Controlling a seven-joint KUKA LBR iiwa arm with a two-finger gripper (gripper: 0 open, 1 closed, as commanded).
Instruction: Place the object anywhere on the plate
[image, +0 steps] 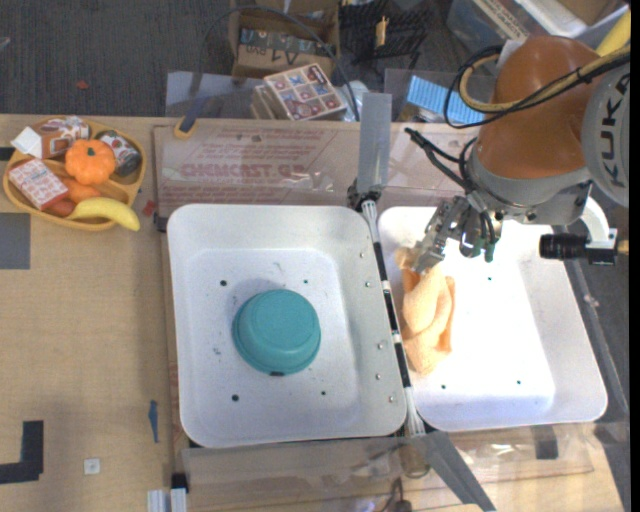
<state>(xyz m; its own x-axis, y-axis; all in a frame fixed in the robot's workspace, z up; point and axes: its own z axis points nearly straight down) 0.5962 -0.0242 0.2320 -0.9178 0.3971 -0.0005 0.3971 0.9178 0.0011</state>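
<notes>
Camera view, seen from above at a slant: two shallow white bins side by side on a tan bench (90, 350). Landmark for all places here: the central divider (385, 300) where the two bins meet.

Left of the divider, the left bin (200, 240), holding a teal plate (278, 331) turned rim-down near its middle, well apart from the divider.

Right of the divider, the right bin (520, 330). Lying in it, touching or just beside the divider, a soft pale-orange object (428, 318), lumpy and elongated, stretched along the divider. Not on the plate.

Above the upper end of that object, just right of the divider, the gripper (432, 255) of a grey arm with an orange band (535, 95), reaching in from the right. Fingers pointing down toward the object's top edge; cannot tell from this angle whether spread or closed, nor whether touching the object.

Far left of the divider, at the bench's upper corner, a yellow bowl (20, 190) with a toy pumpkin (90, 160), a banana (105, 210) and small packets. Beyond the bins, cardboard and clutter.
</notes>
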